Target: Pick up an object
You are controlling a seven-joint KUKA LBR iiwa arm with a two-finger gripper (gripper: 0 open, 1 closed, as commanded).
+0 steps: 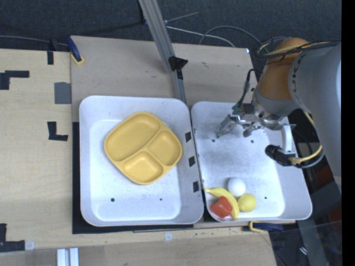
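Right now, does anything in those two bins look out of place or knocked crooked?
Mildly. The yellow divided plate sits skewed in the left bin, and the white ball, banana and red piece are bunched in the right bin's near corner. Nothing looks spilled or damaged.

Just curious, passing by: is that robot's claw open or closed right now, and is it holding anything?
Gripper: open, holding nothing, hovering over the right bin, apart from the fruit pile.

Divided plate (143,147) in left bin (91,148); maybe 4 fruits (230,199) in right bin (288,195)
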